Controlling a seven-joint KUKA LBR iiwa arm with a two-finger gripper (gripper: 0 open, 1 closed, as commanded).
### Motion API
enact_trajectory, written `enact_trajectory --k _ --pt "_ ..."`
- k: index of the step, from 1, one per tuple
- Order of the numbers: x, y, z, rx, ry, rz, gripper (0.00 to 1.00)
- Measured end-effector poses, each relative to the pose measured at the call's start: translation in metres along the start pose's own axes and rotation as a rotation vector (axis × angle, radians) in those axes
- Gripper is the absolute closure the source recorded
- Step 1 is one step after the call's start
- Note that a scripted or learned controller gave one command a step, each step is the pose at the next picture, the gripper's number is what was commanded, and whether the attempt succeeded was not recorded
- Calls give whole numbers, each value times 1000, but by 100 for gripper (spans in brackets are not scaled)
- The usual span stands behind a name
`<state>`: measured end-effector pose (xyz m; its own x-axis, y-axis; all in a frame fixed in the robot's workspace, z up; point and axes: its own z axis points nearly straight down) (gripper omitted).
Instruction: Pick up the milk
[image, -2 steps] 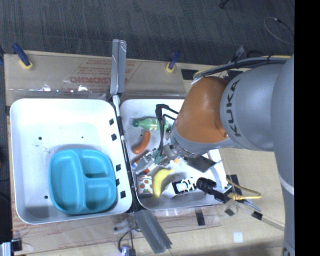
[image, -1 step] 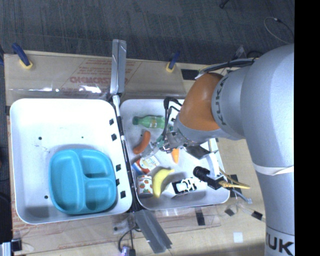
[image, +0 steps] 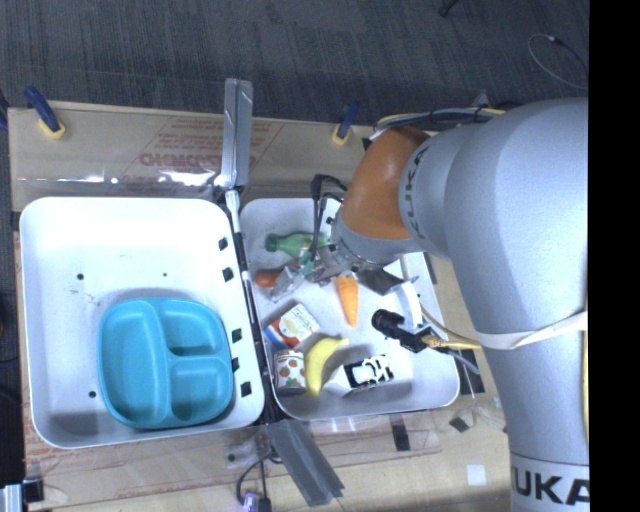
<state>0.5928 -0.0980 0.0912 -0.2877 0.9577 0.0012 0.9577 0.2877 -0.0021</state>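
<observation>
Only "KUKA" legible (arm (image: 520, 250) base).

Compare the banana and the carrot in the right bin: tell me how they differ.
The banana is yellow and curved; the carrot is orange and straight. The banana lies near the bin's front, against a small can; the carrot lies nearer the middle, just below the claw. Both rest in the right bin.

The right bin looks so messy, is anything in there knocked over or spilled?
Nothing looks spilled or broken. The right bin is just crowded: a banana leans on a small carton, and a carrot and green bottle lie flat. The blue tray sits neatly in the left bin.
</observation>
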Motion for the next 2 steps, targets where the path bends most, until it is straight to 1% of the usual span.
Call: enact_trajectory --k 1,2 --pt "-20 50 6 40 14 -36 0" --pt "34 -75 -230 -2 -2 -233 0"
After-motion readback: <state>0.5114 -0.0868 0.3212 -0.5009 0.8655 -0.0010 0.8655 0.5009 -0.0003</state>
